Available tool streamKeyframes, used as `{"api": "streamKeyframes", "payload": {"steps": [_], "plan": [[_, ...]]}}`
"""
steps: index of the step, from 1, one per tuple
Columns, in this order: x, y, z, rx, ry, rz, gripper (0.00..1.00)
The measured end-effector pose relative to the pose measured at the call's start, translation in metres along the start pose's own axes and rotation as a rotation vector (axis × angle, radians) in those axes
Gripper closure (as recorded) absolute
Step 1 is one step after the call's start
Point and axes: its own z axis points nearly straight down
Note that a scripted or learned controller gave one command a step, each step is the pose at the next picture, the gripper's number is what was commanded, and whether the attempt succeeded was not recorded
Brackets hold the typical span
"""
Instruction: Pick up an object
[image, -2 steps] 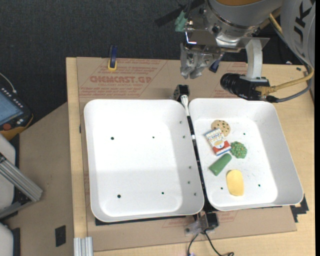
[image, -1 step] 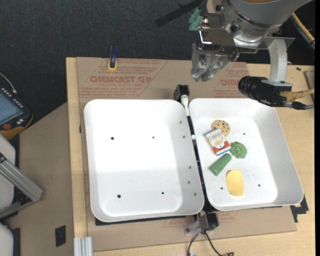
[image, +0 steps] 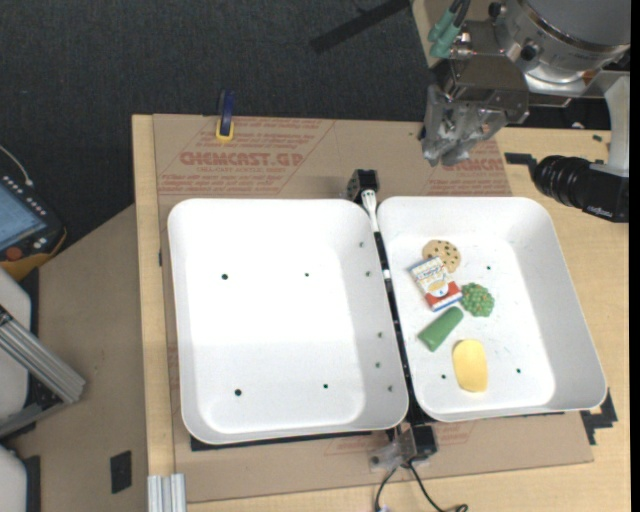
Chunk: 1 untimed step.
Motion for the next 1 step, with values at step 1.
{"api": "streamKeyframes", "payload": {"steps": [1], "plan": [[0.0150,0.0083,0.1022,0.017,-0.004,-0.001,1.00]]}}
